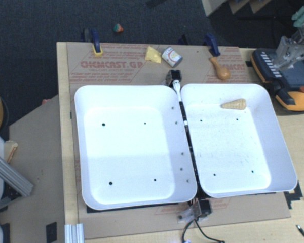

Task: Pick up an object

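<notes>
Near the far edge of the right bin lies a tan cone, on its side, close to the far right corner. The left bin sits right beside it. Behind the bins, on the bench, lie a yellow piece, a little box and a brown peg.

Robotics lab, clamped board, twin white bins, trailing cables
</notes>
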`<action>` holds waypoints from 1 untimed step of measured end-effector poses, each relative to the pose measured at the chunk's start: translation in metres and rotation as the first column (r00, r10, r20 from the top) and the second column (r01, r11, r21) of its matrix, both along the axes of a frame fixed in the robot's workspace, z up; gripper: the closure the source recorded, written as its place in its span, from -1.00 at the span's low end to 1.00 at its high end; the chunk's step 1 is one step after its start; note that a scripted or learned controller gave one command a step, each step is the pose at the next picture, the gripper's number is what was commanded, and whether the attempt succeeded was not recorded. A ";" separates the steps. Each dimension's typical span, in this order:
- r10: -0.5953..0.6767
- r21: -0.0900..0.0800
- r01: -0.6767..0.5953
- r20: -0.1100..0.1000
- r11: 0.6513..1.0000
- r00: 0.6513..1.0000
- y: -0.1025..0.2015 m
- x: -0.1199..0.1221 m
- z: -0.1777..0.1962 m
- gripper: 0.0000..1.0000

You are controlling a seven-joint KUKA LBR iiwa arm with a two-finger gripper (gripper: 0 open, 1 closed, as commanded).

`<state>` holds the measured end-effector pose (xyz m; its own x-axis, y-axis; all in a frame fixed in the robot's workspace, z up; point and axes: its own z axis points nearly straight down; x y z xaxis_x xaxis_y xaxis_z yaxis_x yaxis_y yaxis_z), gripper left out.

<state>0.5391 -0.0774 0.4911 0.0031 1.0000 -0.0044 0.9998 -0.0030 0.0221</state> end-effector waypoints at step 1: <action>0.006 0.006 -0.006 -0.033 1.000 0.999 0.021 0.051 -0.125 1.00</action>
<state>0.5902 -0.0565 0.3656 -0.0027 1.0000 0.0010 0.9999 0.0027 -0.0113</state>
